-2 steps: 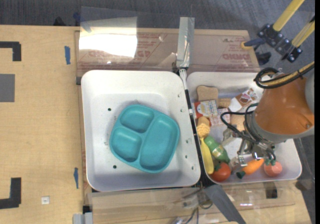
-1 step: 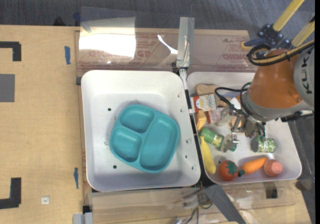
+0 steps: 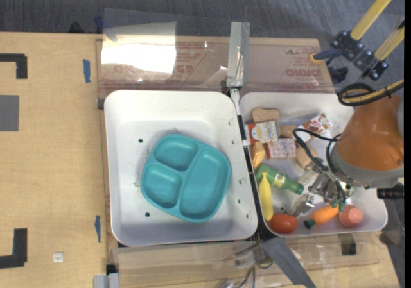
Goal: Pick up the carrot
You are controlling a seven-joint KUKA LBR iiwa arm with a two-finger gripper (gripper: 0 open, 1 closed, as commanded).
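Over the plywood counter (image 3: 51,152), we're seeing the tool (image 3: 319,192) hovering in the right bin (image 3: 379,219), jaws unclear, can't tell. Carrot (image 3: 323,215) lying just below, between tomato (image 3: 283,222) and peach (image 3: 350,216); likely light, stiff, slick, so we're favouring a mid-body pinch.

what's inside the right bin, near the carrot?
Right bin holds the carrot at its front edge, between a tomato and a pinkish round fruit. The tool hangs just above the carrot. The arm covers the bin's right part.

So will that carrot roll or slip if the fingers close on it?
The carrot looks like smooth, tapered plastic, so probably stiff, light and slippery. Being round, it may roll toward the tomato. The gripper hovers just above it.
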